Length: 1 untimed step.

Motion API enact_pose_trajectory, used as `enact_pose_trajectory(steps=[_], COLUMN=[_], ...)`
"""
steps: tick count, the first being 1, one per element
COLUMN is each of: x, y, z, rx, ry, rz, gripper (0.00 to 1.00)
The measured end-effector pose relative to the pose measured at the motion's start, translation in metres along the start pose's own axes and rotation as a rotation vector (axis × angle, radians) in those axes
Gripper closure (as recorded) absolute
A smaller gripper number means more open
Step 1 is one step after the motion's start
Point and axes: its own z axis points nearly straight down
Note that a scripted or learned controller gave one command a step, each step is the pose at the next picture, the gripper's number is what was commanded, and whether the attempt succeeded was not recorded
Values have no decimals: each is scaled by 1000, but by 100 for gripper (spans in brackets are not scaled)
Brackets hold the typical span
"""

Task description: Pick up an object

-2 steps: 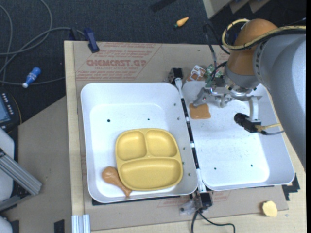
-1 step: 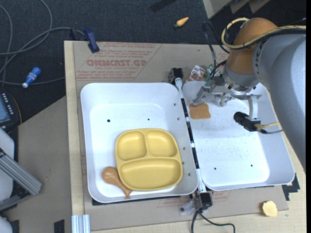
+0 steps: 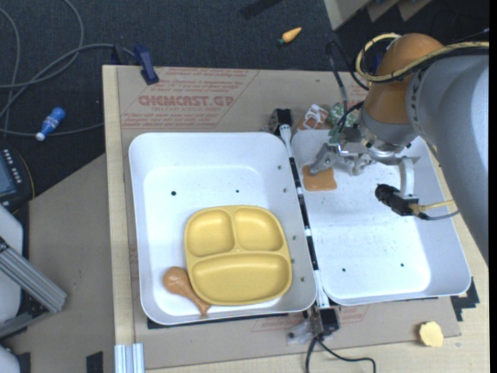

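camera view: board (image 3: 186,99) lettering "chemcast gp"

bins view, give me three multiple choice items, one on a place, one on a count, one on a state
1. Where is the yellow divided plate?
A. left bin
B. right bin
C. on the floor

2. How many compartments does the plate have?
A. two
B. three
C. five

3. How does the orange-brown piece lie relative to the gripper?
A. far off in the other bin
B. just under and beside it in the right bin
C. on the plate

Answers: 1 A, the plate sits in the left bin. 2 B, two small sections above one wide. 3 B, it lies at the right bin's upper left by the gripper.
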Motion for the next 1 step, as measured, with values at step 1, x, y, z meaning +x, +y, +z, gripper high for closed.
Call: enact_pose_trajectory(steps=[1], x=[-16], y=[5], z=[0], rx=[-5], ry=[-1], rz=[1], gripper=[0])
